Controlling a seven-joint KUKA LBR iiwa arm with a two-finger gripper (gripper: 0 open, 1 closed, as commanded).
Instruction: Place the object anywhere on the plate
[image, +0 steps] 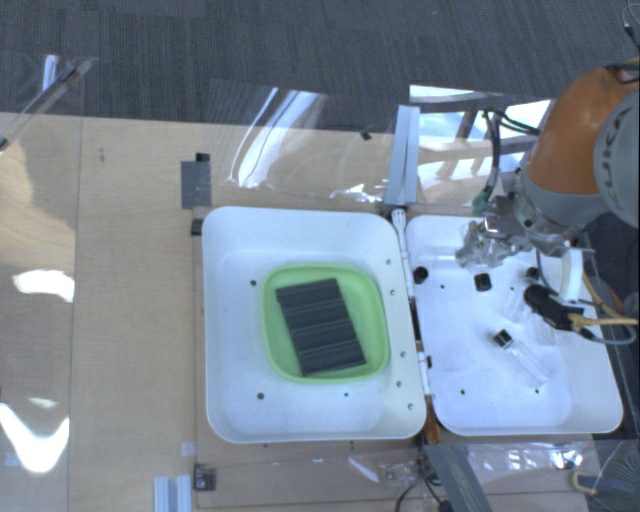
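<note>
**A:** How much room is there around the pincer (478, 250)?

**B:** It hangs over the far part of the right bin (590, 405), near that bin's far rim. It is also not far from the raised rims where this bin meets the left bin (230, 400). Nearer the camera than the pincer, most of the bin floor is bare white.

**A:** And the arm (575, 140)?

**B:** It comes in from the view's right, with the orange band high behind the pincer and the wrist bent down into the bin. I cannot tell whether the pincer is apart or together, and I see nothing held in it.

**A:** Where is the block (320, 325)?

**B:** Well apart from the pincer, across the shared rims. It lies flat on the green plate (275, 300) in the middle of the left bin, turned a little askew and wholly inside the plate's rim.

**A:** Is anything close by?

**B:** A small black piece (483, 282) lies just on the camera side of the pincer. A clear vial (520, 355) with a black cap lies on its side further that way. A grey post (405, 150) stands on the desk (110, 300) beyond the bins, past the pincer toward the shared rims
</note>
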